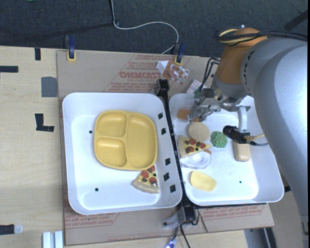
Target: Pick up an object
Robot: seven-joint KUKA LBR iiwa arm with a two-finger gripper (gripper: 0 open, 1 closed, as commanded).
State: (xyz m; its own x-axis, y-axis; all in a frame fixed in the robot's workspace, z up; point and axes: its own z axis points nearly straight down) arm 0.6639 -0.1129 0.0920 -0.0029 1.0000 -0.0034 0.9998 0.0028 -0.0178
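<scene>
My gripper [198,115] hangs low over the far left part of the right bin [258,190], just behind a round tan cookie-like piece [199,131]. An orange piece [183,114] lies right beside it on the left. Around the cookie lie a green broccoli [218,139], a pizza slice [193,147], a white fried egg [196,160], a yellow chip [202,181] and a tan bread stick [241,152]. I see nothing held in the gripper.
The left bin [77,190] bears a yellow divided plate [126,140] and a second pizza slice [146,181] near its front right corner. A black divider [168,138] runs between the bins. The grey arm [284,102] covers the right bin's far right side.
</scene>
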